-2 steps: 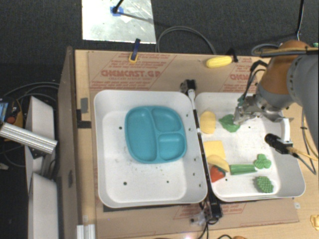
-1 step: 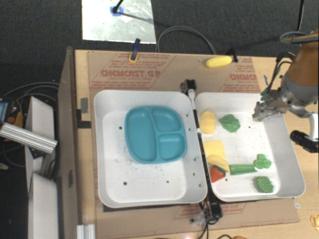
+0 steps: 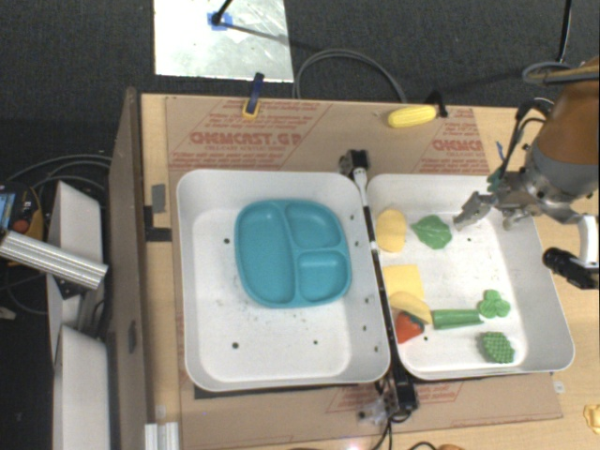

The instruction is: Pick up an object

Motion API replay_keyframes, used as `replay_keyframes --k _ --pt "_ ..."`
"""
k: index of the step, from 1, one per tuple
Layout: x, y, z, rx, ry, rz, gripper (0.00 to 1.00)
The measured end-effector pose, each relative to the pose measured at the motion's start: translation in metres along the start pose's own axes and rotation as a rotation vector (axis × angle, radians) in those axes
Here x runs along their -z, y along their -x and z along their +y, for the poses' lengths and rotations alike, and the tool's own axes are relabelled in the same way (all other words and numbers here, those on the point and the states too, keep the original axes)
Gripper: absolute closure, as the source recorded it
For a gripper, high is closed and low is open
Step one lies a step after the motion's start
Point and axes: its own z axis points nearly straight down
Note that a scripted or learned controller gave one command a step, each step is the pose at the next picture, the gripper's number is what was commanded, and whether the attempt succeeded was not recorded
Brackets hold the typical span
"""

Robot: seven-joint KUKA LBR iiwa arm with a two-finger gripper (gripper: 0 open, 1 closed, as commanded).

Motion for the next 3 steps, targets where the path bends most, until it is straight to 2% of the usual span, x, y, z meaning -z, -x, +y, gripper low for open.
replay_keyframes --k 1,3 --pt "-0.087 -0.056 0.048 0.009 -0.003 0.004 0.0" --pt "-0.1 0.005 -0.012 -0.003 -0.004 0.0 0.0"
